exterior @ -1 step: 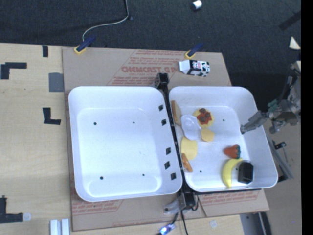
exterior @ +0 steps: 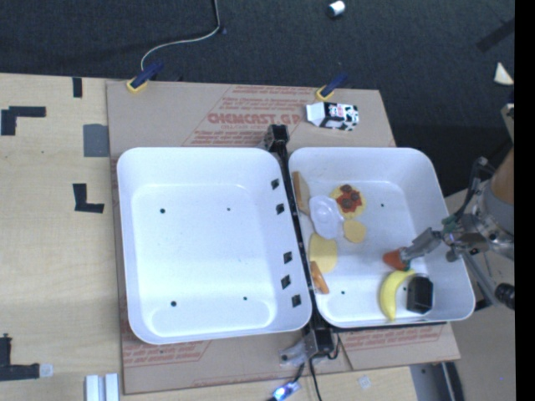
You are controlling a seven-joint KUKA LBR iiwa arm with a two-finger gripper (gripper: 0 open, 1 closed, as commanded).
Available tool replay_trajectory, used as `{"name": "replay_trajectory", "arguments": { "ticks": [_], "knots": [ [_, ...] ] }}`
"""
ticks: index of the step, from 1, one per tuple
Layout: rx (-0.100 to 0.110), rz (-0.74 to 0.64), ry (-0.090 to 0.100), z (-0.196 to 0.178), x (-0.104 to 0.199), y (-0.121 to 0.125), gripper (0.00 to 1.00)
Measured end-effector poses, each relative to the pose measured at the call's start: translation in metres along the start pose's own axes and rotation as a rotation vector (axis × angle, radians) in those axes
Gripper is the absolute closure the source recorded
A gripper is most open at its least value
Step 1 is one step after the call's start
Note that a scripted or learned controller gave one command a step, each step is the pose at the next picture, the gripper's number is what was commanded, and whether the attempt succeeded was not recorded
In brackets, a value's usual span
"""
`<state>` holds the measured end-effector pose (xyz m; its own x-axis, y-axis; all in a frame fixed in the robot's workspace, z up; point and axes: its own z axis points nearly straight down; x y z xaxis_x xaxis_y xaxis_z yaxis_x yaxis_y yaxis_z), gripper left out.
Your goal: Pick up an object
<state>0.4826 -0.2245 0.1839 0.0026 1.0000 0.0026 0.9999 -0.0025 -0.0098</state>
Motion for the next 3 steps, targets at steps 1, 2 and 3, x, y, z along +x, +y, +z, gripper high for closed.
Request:
{"name": "replay_trajectory", "arguments": {
  "ticks": [1, 2, 3],
  "knots": [
    [-0.008, -0.005, -0.003, 0.105, 0.002, 0.025, 0.00],
    [-0.012, -0.004, -0.005, 0.088, 0.001, 0.025, 1.00],
    [-0.015, -0.012, -0.002, 0.077, 0.064, 0.113, 1.00]
  ]
}}
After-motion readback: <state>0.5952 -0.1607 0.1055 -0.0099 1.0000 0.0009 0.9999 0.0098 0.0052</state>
